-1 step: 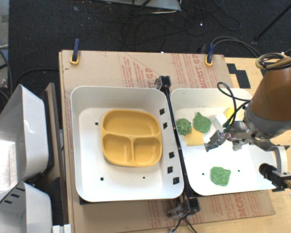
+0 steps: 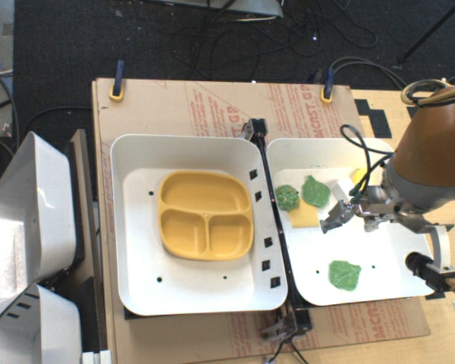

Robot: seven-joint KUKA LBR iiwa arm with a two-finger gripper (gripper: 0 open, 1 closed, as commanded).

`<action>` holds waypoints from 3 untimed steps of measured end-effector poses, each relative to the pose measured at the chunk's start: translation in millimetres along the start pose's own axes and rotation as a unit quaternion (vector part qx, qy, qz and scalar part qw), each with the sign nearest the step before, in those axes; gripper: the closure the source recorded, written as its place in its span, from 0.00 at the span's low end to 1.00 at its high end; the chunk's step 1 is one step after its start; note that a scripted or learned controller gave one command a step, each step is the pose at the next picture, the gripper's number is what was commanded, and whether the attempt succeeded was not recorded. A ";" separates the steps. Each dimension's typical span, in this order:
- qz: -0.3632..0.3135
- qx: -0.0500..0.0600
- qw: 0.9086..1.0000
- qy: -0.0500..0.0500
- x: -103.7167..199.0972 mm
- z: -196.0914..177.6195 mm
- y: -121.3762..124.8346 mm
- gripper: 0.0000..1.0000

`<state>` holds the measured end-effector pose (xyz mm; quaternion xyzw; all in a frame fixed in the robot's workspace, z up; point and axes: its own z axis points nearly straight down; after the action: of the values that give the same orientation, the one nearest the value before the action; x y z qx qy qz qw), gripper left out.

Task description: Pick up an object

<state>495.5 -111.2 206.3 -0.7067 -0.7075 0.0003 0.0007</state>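
A: Where is the pincer [image 2: 335, 220]?

B: Low over the right bin [image 2: 379, 279], at the end of the grey arm [image 2: 428, 158] that reaches in from the right. Its dark tip points left; whether it is wide or narrow I cannot tell, and nothing shows between its tips.

A: What could it pick up?

B: Just left of the tip lies a pale yellow block [image 2: 304, 215], flat and squarish. Above that block, left and up from the pincer, sit 2 green pieces: a rounded, knobbly green lump [image 2: 287, 197] and a flatter green leaf shape [image 2: 315, 192]. A small bright yellow piece [image 2: 358, 176] shows just above the pincer, partly behind the cables. Below the pincer, well apart from it, lies a crinkled green piece [image 2: 344, 274] alone on the white floor of the bin.

A: And further out?

B: The left bin [image 2: 136, 279], beyond the divider to the pincer's left, holds 1 yellow tray [image 2: 206, 214] with 3 compartments, all bare. Both bins rest on a brown cardboard-covered surface [image 2: 212, 105].
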 end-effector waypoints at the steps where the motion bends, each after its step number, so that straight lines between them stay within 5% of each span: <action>1: 0.002 0.001 1.000 0.000 -6.7 58.8 -4.7 0.00; 2: 0.002 0.001 1.000 0.000 -6.2 111.9 -5.2 0.00; 3: 0.003 0.000 1.000 0.000 -6.2 99.7 -4.6 1.00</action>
<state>490.8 -117.3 106.6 -0.7088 -0.7054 0.0001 0.0006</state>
